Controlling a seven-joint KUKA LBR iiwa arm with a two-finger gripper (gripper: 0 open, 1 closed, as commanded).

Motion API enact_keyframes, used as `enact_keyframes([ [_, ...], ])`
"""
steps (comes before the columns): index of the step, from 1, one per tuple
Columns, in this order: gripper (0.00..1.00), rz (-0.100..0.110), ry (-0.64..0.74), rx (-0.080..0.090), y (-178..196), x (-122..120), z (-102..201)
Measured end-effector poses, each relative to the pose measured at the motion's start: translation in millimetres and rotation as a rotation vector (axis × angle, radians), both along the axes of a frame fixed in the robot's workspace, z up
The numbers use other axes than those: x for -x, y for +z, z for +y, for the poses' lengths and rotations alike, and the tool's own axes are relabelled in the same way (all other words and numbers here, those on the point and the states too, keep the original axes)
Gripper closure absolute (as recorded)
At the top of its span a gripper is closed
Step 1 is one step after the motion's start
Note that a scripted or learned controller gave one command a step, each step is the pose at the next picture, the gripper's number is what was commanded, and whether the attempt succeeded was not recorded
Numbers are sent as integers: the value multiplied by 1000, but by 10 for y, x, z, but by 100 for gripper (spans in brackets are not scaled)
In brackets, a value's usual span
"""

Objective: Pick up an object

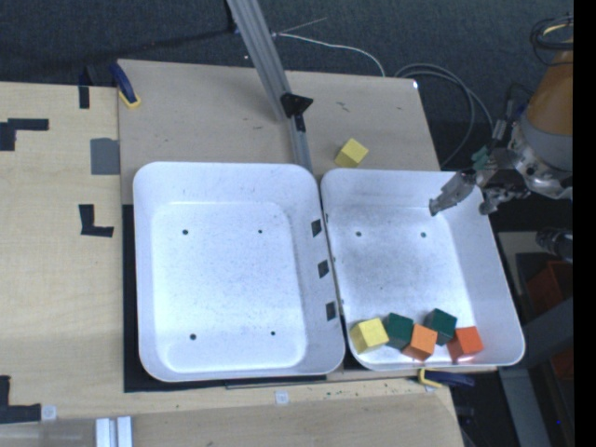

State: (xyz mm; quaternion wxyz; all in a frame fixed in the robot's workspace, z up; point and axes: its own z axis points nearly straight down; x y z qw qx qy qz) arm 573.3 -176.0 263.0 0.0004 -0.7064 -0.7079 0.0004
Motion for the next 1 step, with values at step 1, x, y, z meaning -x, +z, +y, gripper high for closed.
enact_keyframes([
  [1,0,8,3,-3,-1247,-269,742],
])
